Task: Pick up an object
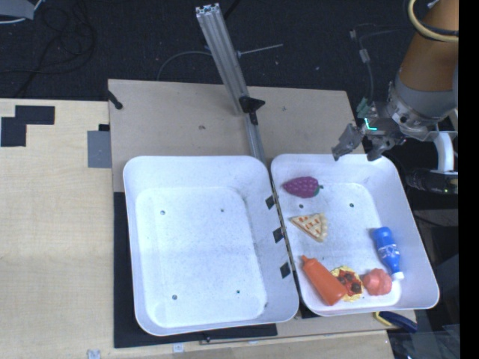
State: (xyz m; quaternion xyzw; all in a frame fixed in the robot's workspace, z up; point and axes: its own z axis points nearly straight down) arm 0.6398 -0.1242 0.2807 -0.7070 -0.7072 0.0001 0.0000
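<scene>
The right bin [340, 172] holds a purple grape bunch [301, 186] near its back left and a triangular sandwich wedge [310, 225] in the middle. A blue bottle [386, 250] lies at its right side. An orange bottle [322, 279], a small yellow and red item [348, 280] and a red round fruit [376, 281] lie along the front. My gripper [359, 149] hangs above the bin's back edge, right of the grapes, with its two dark fingers spread apart and nothing between them.
The left bin [142, 200] sits beside the right one with a row of black clips [275, 234] along the shared edge. A metal rail [228, 66] slants down toward the bins from the back. A yellow-blue tool [397, 320] lies off the front right corner.
</scene>
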